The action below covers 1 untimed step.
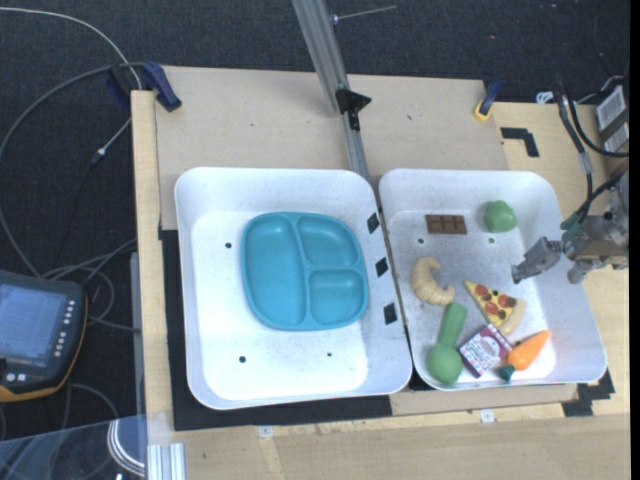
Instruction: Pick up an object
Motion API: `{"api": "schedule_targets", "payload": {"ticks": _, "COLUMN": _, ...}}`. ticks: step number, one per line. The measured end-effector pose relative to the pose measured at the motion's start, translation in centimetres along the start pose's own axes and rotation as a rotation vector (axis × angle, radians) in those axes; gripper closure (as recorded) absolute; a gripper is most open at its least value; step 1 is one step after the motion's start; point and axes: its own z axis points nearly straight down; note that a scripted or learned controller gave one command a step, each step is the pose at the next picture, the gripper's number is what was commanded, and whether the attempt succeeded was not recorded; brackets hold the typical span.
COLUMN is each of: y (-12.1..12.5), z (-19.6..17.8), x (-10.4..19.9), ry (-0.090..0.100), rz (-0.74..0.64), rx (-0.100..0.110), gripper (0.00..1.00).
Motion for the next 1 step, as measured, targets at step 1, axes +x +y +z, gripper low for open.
{"api": "schedule_targets", "payload": {"ticks": 1, "y": 0.01, "z": 0.0, "x": 0.0, "ry": 0.0, "rz": 0.0, "rx": -0.001, "gripper": 0.0}}
